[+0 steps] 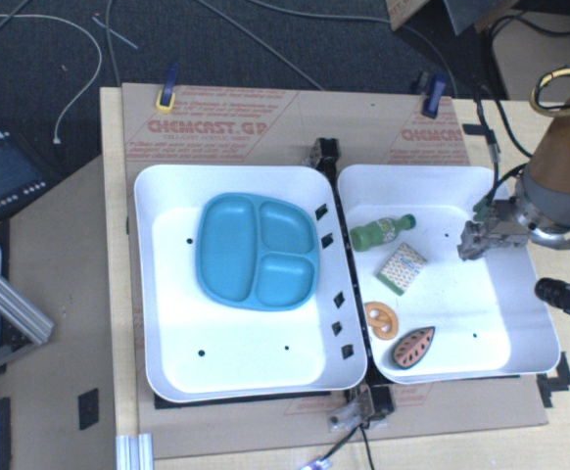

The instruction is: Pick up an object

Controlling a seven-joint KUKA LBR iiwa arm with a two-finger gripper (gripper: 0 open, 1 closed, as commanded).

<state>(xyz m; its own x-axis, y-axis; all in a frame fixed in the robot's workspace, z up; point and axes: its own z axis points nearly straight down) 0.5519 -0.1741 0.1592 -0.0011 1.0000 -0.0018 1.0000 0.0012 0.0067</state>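
Observation:
The right bin [481,292] holds a green bottle [382,230] lying on its side, a small green-and-white box [402,267], a pretzel [380,319] and an orange-brown oval object [413,347]. My gripper [473,244] hangs over the right part of this bin, to the right of the bottle and the box and apart from both. Nothing shows between its tips. The grey arm with its orange band [564,169] comes in from the right edge.
The left bin [167,292] holds a blue divided plate [258,251]. A black divider with clips [336,262] runs between the bins. Cardboard lies under both bins, with blue clamps [167,94] at the back. Cables trail over the dark floor behind.

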